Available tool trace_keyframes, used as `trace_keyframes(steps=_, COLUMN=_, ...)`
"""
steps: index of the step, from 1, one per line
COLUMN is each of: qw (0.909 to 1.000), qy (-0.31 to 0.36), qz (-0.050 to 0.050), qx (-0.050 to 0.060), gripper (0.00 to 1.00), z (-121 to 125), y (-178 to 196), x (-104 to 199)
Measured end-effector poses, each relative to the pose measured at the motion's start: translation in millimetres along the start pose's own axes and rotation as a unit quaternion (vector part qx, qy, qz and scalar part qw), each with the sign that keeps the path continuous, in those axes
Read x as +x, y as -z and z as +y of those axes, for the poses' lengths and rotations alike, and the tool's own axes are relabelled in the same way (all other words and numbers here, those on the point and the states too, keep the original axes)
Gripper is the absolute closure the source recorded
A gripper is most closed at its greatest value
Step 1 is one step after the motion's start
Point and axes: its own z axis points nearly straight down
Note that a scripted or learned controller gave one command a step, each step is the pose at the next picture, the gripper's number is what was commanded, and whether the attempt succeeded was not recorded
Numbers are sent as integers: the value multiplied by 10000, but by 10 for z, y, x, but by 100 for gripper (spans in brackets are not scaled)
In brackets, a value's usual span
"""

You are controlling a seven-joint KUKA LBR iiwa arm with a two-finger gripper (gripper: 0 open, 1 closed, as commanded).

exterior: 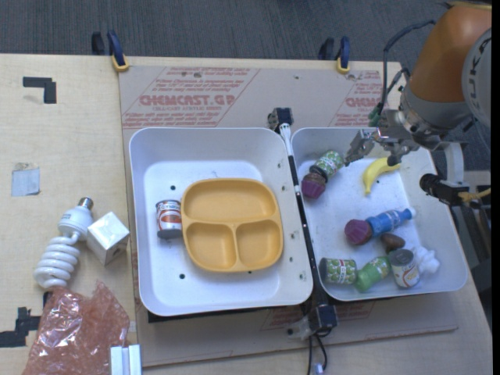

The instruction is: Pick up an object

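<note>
- One banana (377, 173), yellow and curved, lies in the right bin (445, 283), long axis slanting from upper right to lower left.
- Tool (373, 142) hovers just above it; finger state cannot be told.

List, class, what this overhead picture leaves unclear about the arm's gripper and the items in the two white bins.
- Two-finger gripper, camera view: small metal parts blur together above the right white bin, so open or shut is unreadable.
- Grey arm with orange band: cut off by the right and top edges.
- Small red-and-white can beside the yellow divided plastic tray: label too small to read.
- Green-labelled cans: print too small.
</note>
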Motion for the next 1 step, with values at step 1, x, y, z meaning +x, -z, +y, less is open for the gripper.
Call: trace_keyframes(steps=1, qw=10000, qy=6, qz=1, qx=1, gripper=0, z=159, y=-1131, x=141)
